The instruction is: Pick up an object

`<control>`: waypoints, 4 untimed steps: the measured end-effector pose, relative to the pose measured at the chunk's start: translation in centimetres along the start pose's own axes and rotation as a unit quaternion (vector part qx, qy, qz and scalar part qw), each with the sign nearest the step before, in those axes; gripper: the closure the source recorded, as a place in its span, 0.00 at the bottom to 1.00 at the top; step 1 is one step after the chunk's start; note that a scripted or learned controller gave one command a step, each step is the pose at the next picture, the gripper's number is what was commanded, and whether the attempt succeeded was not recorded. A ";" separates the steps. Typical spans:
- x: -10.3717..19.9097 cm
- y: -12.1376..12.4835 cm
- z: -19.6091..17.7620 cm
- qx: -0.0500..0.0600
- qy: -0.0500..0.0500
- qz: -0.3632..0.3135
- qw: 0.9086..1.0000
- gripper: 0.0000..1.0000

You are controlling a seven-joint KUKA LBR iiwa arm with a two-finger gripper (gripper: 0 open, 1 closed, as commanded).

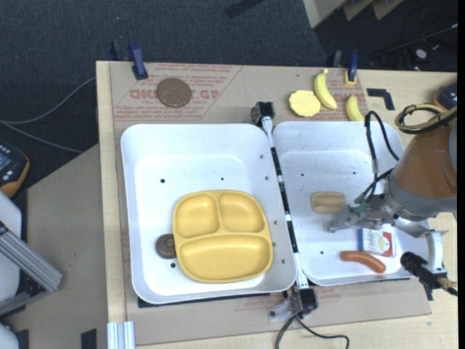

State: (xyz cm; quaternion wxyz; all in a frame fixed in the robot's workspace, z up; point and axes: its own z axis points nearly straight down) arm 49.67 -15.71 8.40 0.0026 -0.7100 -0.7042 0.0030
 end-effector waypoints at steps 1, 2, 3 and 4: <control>-1.9 2.6 -5.0 -0.007 -0.002 -0.004 1.000 0.00; 5.5 5.0 -4.5 -0.005 0.001 -0.008 1.000 0.00; 5.7 6.1 0.0 -0.004 0.000 -0.005 1.000 0.00; 5.8 6.1 -1.1 -0.005 0.000 -0.004 1.000 1.00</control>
